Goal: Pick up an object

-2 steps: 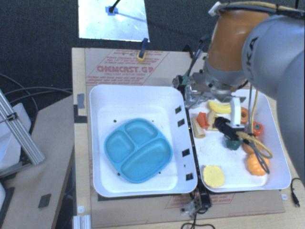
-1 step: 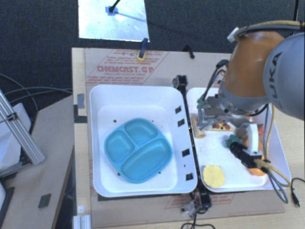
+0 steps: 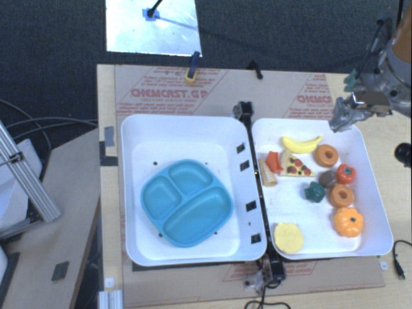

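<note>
The right bin [image 3: 367, 148] holds toy food: a yellow banana [image 3: 301, 144], a pizza slice [image 3: 296, 167], a glazed donut [image 3: 326, 155], a red tomato [image 3: 346, 174], a second donut [image 3: 341, 196], an orange pumpkin [image 3: 348, 222], a green broccoli piece [image 3: 315, 191], a yellow disc [image 3: 289, 237] and a red piece [image 3: 273, 161]. My gripper [image 3: 343, 116] hangs above the bin's far right corner, apart from all the food. Nothing shows between its fingers.
The left bin [image 3: 138, 134] carries a blue divided plate [image 3: 186, 202]. A black clip strip [image 3: 252, 179] runs along the wall between the bins. A silver sheet [image 3: 152, 17] lies beyond the bench, and a yellow-blue tool [image 3: 192, 69] rests on the cardboard behind the left bin.
</note>
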Controlling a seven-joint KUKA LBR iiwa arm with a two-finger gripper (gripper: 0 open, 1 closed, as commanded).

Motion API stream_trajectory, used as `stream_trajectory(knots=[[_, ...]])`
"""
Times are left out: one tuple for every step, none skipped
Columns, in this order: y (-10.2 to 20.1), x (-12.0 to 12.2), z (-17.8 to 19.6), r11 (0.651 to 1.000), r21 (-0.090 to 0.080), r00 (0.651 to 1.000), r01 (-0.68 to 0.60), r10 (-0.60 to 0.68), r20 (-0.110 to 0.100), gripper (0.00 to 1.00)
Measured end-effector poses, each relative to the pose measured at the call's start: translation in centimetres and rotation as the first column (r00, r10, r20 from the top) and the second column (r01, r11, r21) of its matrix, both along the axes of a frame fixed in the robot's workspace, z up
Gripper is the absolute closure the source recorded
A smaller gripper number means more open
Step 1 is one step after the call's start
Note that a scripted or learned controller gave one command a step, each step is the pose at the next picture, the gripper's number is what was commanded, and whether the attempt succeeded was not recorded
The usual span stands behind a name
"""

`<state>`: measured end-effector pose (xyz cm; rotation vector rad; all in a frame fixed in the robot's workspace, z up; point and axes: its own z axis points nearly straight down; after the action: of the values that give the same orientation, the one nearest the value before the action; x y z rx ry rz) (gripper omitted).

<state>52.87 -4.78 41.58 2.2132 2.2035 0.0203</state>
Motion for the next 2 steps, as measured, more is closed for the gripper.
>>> stream_trajectory(knots=[[3.0, -1.3, -24.0, 1.0, 0.005, 0.999, -0.006, 0.006, -0.036, 1.0], [13.1, -0.9, -17.0, 1.0, 0.01, 1.0, -0.018, 0.019, -0.015, 1.0]])
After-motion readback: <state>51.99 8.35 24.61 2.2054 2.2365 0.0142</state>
